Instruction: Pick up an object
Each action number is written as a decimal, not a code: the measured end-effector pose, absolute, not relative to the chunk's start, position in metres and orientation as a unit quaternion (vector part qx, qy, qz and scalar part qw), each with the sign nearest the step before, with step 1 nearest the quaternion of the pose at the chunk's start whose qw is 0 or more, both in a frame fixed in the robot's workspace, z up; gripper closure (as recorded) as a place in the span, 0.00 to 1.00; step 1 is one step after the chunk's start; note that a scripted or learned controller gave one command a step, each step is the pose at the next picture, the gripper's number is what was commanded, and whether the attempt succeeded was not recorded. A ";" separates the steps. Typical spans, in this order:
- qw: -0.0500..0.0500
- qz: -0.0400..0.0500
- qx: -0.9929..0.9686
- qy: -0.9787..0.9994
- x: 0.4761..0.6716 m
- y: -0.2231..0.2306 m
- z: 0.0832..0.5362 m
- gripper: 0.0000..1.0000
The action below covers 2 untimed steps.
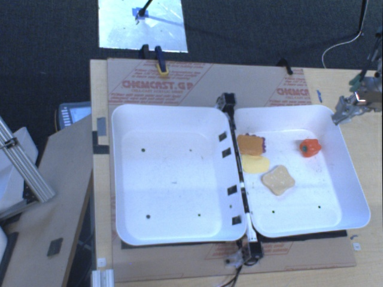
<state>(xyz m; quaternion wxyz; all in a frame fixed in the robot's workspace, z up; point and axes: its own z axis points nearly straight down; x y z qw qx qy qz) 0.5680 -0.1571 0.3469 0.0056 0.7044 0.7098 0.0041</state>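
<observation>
The right bin (335, 208) holds several small objects. A red-orange pepper-like piece (309, 147) lies toward its far right. An orange block with a purple edge (251, 144) rests near the divider, a flat yellow piece (256, 164) just in front of it, and a tan, toast-like piece (278, 180) nearer the middle. My gripper (347, 108) hangs at the far right edge of the view, above the right bin's back corner and apart from every object. Nothing shows between its fingers.
The left bin (119, 178) sits beside the right one, joined by black clips (230, 154) along the shared wall. Both bins rest on a cardboard sheet (197, 79). A shiny metal plate (142, 17) lies behind the bench, and a white cable (344, 40) loops at the upper right.
</observation>
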 end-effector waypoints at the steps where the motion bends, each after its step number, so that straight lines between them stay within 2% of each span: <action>1: 0.002 0.003 0.703 0.711 0.573 -0.080 0.394 1.00; 2: 0.000 0.002 0.702 0.712 0.606 0.030 0.360 1.00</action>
